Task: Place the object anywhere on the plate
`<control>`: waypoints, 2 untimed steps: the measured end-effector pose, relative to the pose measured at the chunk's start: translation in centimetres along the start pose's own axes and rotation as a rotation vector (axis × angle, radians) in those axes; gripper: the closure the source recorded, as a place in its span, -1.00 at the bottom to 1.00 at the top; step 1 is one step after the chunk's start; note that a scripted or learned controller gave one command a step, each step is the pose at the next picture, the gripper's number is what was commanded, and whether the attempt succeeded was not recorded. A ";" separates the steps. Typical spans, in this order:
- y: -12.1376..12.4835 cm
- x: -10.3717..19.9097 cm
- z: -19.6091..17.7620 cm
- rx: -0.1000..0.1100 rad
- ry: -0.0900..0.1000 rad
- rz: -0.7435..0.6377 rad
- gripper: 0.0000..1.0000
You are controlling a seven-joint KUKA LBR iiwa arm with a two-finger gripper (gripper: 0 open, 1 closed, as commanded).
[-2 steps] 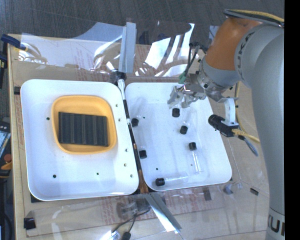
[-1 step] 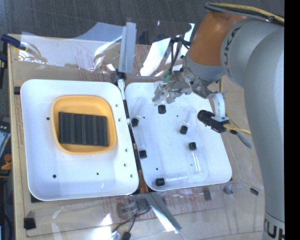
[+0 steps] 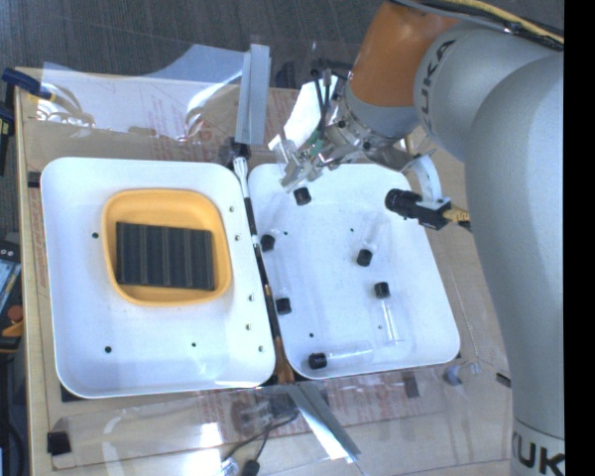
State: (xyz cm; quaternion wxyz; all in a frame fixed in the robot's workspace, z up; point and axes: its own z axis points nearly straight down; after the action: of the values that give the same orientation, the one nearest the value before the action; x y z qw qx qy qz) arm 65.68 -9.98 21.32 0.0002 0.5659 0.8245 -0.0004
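Up near the far left corner of the right-hand shallow white bin (image 3: pixel 431 340), the pincer (image 3: pixel 296 170) hangs at the end of the grey arm with its orange band (image 3: pixel 402 53); whether it is open or closed cannot be told at this angle, and nothing can be made out between its tips. Just beneath it, on the bin floor, sits a small black cap-like piece (image 3: pixel 302 196). Spread over the same bin are several clear plastic tubes with black caps, hard to separate from the white floor: one slanted tube (image 3: pixel 367 246) near the middle, another upright-running tube (image 3: pixel 385 310) toward the near right, and a third tube (image 3: pixel 337 357) lying along the near edge. Two more small black pieces rest by the bin's left wall, one (image 3: pixel 268 241) partway along and one (image 3: pixel 283 305) nearer the front. A black cylindrical fitting (image 3: pixel 409 204) juts from the arm over the bin's right side. Across the divider, well apart from the pincer, the left-hand shallow white bin (image 3: pixel 79 355) holds the yellow rounded-square plate (image 3: pixel 164 206), and a dark ribbed rectangular block (image 3: pixel 169 256) lies in the plate's middle. Both bins stand on the desk (image 3: pixel 178 419), with crumpled clear plastic sheeting (image 3: pixel 129 107) at its far side.
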 end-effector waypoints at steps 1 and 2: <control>-1.5 5.7 2.2 0.004 0.002 -0.114 1.00; -5.0 12.1 2.2 0.003 0.003 -0.199 1.00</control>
State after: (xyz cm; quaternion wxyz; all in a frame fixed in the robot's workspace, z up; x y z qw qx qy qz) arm 56.69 -0.52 19.13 -0.0018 0.4810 0.8767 -0.0011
